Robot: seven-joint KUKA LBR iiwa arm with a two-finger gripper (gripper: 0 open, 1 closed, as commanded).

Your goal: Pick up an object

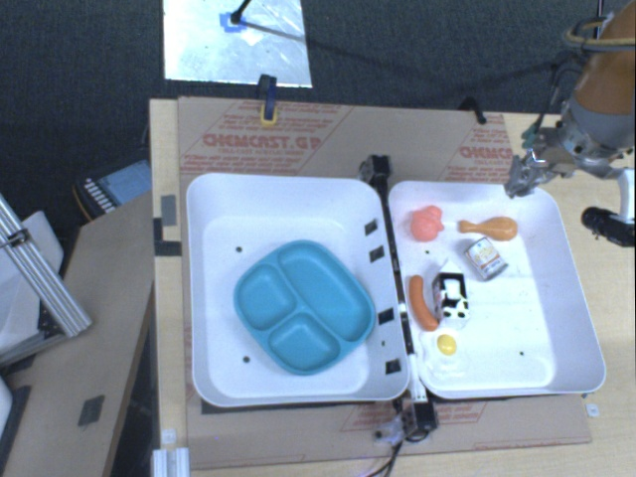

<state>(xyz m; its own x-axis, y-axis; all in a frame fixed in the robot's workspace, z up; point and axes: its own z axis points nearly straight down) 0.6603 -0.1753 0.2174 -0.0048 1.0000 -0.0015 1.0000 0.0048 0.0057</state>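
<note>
The divided plate [303, 307] lies in the left bin [214, 207]; the can [486, 258] lies in the right bin [571, 336].

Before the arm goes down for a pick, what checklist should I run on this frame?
1. Gripper located, over the right bin's far rim: ok.
2. Gripper above an object: not ok, it is off to the side.
3. Fingers open: cannot tell.
4. Candidates present: ok, drumstick, pink toy, can, sausage, cow toy, egg.
5. Isolated target: ok for drumstick; sausage and cow toy are close together.
</note>
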